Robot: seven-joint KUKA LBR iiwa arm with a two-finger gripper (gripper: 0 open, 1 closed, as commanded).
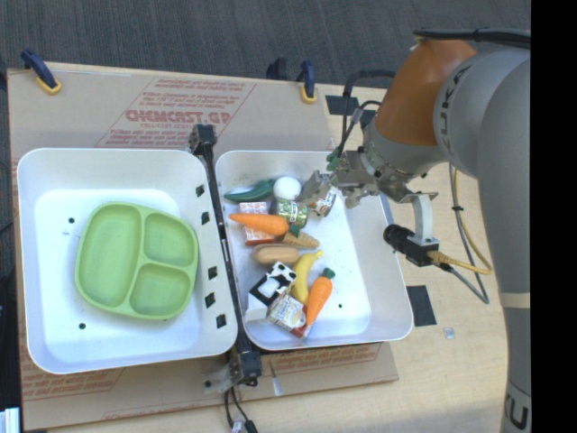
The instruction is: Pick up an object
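My gripper [318, 194] hangs over the back of the right bin [383, 278], open, with nothing between its fingers. It sits just right of a white egg [287, 187] and just above a green can [292, 211]. Below these lie an orange carrot [259, 223], a tan bread roll [275, 254], a yellow banana [305, 266], a second carrot [317, 299], a black-and-white toy [273, 283] and a small carton [287, 314]. A green vegetable [251, 190] lies at the bin's back left.
The left bin [41, 269] holds a green divided plate [135, 260]. A black divider clip [202, 137] stands between the bins. The grey arm with its orange band [424, 88] reaches in from the right, with cables [469, 242] trailing beside the right bin.
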